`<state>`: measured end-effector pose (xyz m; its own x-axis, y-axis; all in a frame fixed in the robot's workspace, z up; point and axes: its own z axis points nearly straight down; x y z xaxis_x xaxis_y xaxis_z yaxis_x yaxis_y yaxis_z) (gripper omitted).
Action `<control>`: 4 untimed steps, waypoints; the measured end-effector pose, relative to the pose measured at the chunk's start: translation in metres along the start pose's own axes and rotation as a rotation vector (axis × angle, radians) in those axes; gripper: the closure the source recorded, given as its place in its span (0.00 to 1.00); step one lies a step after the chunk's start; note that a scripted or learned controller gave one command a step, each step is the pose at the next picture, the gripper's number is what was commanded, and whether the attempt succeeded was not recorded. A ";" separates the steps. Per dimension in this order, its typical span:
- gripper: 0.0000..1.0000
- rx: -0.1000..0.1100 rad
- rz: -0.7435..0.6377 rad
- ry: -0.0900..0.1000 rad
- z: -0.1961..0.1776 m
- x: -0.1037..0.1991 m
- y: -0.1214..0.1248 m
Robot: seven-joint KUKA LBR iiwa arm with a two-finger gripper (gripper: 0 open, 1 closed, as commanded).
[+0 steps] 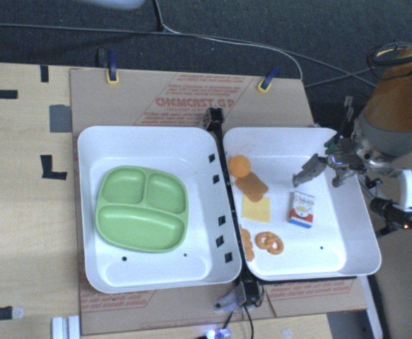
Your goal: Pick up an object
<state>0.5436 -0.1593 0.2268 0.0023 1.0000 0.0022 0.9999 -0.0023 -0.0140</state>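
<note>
Brown cardboard covers the bench (191, 101) under 2 shallow white plastic bins set side by side, with dark carpet and black cables beyond the far edge. In the left bin (92, 147) lies a pale green plastic plate with 3 compartments (142, 208). Within the right bin (333, 260) sit the candidates for picking: a small round orange ball (239, 165), a brown bread-like block (251, 186) touching it, a flat yellow cheese-like square (256, 209) just below that, a brown pretzel-shaped piece (269, 242) near the front, and a small white carton with red and blue print (302, 210) further right.

Nothing is lifted yet, so the whole pick looks to be ahead; every item rests on the bin floor. The grey arm with its orange band (389, 111) reaches in from the right, wrist low over the right bin's far right corner. Its two-finger gripper (322, 171) has its fingers spread apart with nothing between them, poised just above and slightly beyond the carton, which seems the nearest target. A descent toward it would be my guess for the remaining work.
</note>
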 end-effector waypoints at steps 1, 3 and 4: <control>0.00 -0.012 -0.004 -0.002 -0.007 0.000 0.003; 0.00 -0.008 -0.003 -0.002 0.083 0.007 0.005; 0.00 -0.017 -0.003 -0.007 0.133 0.006 0.007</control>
<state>0.5483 -0.1534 0.0934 -0.0004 1.0000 -0.0051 1.0000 0.0004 0.0031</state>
